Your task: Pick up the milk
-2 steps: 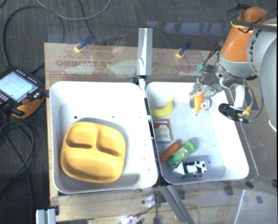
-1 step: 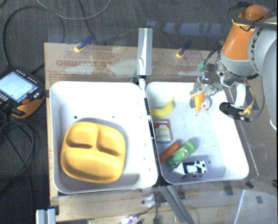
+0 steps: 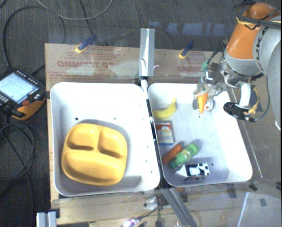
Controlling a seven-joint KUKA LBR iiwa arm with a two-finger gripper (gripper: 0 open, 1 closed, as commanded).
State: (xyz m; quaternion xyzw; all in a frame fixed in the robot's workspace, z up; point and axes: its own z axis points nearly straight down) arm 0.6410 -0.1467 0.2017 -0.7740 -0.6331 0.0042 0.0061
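The milk (image 3: 198, 170) is a small carton lying on its side, white with black cow-like patches, its short end facing left. It lies at the near edge of the right bin (image 3: 235, 141), close to the bin's front wall, just right of the bin's middle line. Just beside its upper left corner lies a green bottle (image 3: 185, 156), tilted, and alongside that a reddish-orange carrot-shaped piece (image 3: 171, 153), the two touching or nearly so. Further up the bin lies a small flat packet (image 3: 165, 133) with a red top and blue-grey label, hard against the left wall, and above that a banana (image 3: 166, 109).

The gripper (image 3: 203, 100) hangs over the far part of the right bin, well apart from the milk. A small orange and white thing (image 3: 202, 101) shows between its fingertips, so the fingers appear closed on it, though what it is cannot be told. The arm (image 3: 247, 32) comes in from the upper right, with its orange band above the wrist.

The left bin (image 3: 74, 98) holds a large yellow tray (image 3: 94, 152) with moulded compartments, lying toward the front. A pendant (image 3: 15, 91) with a lit screen lies on the floor to the left of the bench
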